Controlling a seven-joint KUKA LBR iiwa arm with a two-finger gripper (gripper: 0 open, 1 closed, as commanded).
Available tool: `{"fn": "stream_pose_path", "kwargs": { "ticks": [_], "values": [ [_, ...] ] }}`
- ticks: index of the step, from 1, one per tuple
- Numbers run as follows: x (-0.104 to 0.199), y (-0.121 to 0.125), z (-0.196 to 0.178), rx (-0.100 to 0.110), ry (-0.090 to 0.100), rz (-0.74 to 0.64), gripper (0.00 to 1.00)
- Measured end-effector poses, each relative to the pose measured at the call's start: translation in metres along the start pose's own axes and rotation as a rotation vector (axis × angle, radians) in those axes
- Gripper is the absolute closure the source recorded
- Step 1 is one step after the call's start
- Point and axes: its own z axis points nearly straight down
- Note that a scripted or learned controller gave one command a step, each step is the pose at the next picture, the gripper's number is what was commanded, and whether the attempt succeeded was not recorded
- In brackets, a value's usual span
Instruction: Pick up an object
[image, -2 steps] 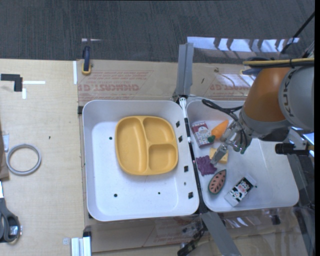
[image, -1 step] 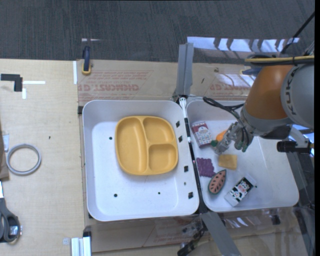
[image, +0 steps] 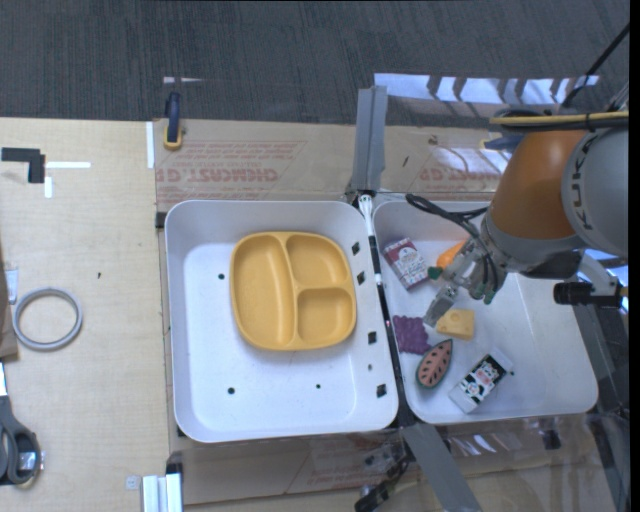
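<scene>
The right bin (image: 560, 385) holds several small items. These are a red and white box (image: 406, 262), a purple bunch of grapes (image: 408, 333), a watermelon slice (image: 435, 364), a yellow cheese wedge (image: 458, 324) and a black and white carton (image: 481, 380). An orange piece (image: 451, 253) lies by the arm's wrist. My gripper (image: 447, 300) reaches in from the right and hangs low over the bin. Its tip is just above and to the left of the cheese wedge. Nothing can be seen held in it.
In the left bin (image: 195, 390) lies a yellow divided plate (image: 293, 290). A grey divider (image: 368, 140) runs between the bins at the back. On the bench to the left are a grey ring (image: 46, 318) and small tools.
</scene>
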Motion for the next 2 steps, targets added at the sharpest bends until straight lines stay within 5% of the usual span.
{"fn": "stream_pose_path", "kwargs": {
  "ticks": [1, 2],
  "values": [
    [0.046, -0.055, 0.01, 0.002, 0.006, 0.211, 0.0],
    [0.013, -0.018, 0.01, 0.003, 0.005, 0.529, 0.0]
  ]
}}
